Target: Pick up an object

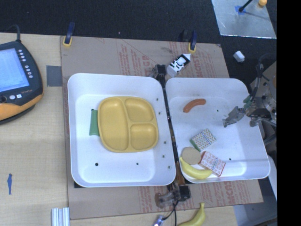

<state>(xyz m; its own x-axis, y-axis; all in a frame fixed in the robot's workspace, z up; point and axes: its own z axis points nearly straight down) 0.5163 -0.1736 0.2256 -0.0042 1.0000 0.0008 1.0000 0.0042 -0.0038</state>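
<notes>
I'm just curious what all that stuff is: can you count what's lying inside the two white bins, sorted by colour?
Yellow: 2, a divided plate and a banana
Green: 1, a flat piece tucked under the plate's left edge
Orange-red: 1, a sausage
Tan: 1, a round piece
Patterned: 2, a greenish packet and a reddish packet
Total: 7

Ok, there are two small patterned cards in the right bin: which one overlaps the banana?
The red-and-white patterned card at the bin's front edge; its corner touches the yellow banana. The greenish checked card lies apart, farther back.
</notes>
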